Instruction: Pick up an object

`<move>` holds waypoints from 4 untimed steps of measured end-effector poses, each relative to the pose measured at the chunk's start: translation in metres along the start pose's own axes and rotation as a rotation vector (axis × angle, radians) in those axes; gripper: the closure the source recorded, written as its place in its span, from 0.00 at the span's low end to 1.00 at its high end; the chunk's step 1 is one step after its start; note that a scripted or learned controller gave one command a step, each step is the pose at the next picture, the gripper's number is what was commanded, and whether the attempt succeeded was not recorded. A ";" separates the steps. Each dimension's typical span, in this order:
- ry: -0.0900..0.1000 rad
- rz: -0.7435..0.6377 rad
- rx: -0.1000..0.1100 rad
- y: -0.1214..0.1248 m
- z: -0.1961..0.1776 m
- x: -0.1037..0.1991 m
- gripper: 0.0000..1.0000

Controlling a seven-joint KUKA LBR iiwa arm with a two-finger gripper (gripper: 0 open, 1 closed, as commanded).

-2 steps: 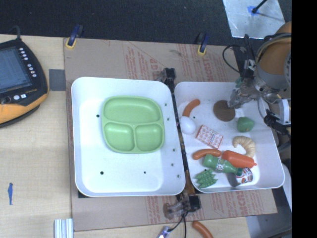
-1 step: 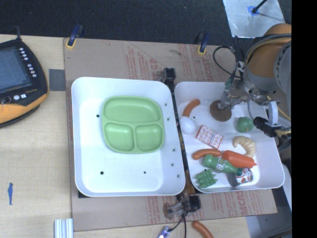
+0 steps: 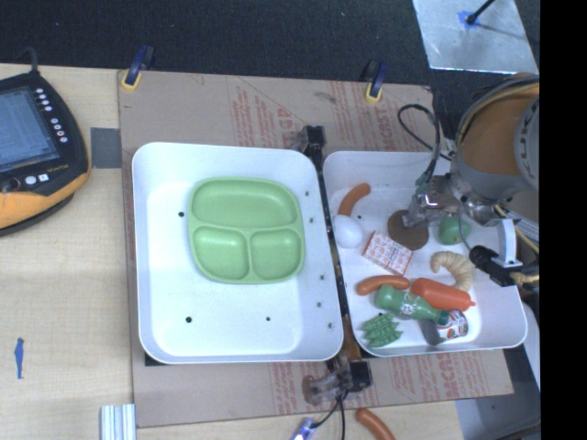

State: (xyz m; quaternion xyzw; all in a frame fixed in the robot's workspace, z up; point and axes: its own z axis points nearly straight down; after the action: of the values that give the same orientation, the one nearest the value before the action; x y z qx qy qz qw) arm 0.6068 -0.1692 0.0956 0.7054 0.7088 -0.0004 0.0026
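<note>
The arm (image 3: 495,145) comes in over the far right part of the right bin (image 3: 514,337), and its gripper (image 3: 429,202) hangs low just above a brown round disc (image 3: 409,228) that lies on the bin floor. Whether the gripper is spread or pressed together cannot be told from this angle, and nothing shows pinched in it.

Taking the brown disc as the landmark: a small green piece (image 3: 450,229) sits just to its right, partly under the arm. A white egg (image 3: 348,233) lies to its left, and a small sausage (image 3: 353,198) lies beyond the egg, toward the far left corner of the bin. A red and white packet (image 3: 387,253) touches the disc's near left side. A pale croissant (image 3: 452,266) lies near and to the right of the disc. Nearer still are a second sausage (image 3: 378,284), a red pepper (image 3: 444,294), a green bottle (image 3: 406,304), a leafy green piece (image 3: 380,330) and a small can (image 3: 451,326).

Well to the left of the disc, the left bin (image 3: 165,328) holds a green divided plate (image 3: 247,229). A tablet in an orange case (image 3: 35,149) rests on the bench far to the left.
</note>
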 end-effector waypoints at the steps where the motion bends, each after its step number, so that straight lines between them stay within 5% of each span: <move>1: 0.002 0.000 0.005 -0.001 0.003 0.001 0.00; 2: 0.002 -0.002 0.005 0.014 0.003 0.027 0.00; 3: 0.003 -0.001 0.008 -0.007 0.004 0.021 0.00; 4: 0.004 0.000 0.005 0.021 0.003 0.009 0.00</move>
State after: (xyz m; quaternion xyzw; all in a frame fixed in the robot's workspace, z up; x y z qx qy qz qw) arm 0.6279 -0.1598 0.0922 0.7054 0.7088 -0.0009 -0.0007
